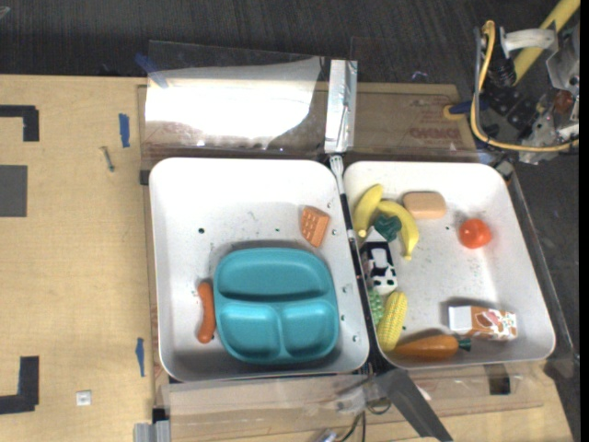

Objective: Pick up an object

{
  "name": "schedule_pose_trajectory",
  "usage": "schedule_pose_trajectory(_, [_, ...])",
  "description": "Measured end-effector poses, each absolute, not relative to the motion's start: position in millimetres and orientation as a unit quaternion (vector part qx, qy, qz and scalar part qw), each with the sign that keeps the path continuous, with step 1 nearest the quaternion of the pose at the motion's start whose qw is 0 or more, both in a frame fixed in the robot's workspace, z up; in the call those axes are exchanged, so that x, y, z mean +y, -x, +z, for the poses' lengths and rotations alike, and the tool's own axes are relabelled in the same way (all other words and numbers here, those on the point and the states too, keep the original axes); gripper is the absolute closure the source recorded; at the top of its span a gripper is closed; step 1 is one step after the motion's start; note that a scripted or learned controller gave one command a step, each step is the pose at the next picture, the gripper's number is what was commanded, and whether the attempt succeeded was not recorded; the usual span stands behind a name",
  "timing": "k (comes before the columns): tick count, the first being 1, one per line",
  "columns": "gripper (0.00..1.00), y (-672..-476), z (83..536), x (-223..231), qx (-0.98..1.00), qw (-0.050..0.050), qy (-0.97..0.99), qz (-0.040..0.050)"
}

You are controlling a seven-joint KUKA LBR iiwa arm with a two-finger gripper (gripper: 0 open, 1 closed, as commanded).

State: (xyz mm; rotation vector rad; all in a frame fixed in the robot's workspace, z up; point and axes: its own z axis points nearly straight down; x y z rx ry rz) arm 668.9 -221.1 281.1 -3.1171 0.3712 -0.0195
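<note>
Camera view, left bin (175, 247): shallow, white, square with rounded corners.
Left bin contents: teal divided tray (274, 304), three compartments, lying flat in the near half; orange sausage-shaped toy (206, 311) just beside the tray's left edge, lengthwise near to far; orange waffle-textured wedge (314, 225) just beyond the tray's far right corner.
Right bin (515, 247): same make, touching the left bin along the middle seam.
Right bin contents, far half: two yellow bananas (385, 217), curved, overlapping, by the left wall; tan rounded block (424, 203) just right of them; red tomato (475, 233) alone toward the right wall.
Right bin contents, middle: black-and-white cow figure (377, 263) with a green piece next to it, below the bananas.
Right bin contents, near half: yellow corn cob (393, 316) against the left wall; orange carrot (429, 345) along the near wall; small white-and-orange carton (481, 321) on its side, right of the carrot.
Arm (534, 58): far right corner, outside the bins, yellow cables looped round it.
Jaws: cannot tell their state.
</note>
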Motion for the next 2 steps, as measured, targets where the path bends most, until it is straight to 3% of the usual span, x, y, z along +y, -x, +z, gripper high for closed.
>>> schedule_pose_trajectory(2, [1.0, -671.9, 296.8, -212.9, 0.115, 0.007, 0.993, -0.008])
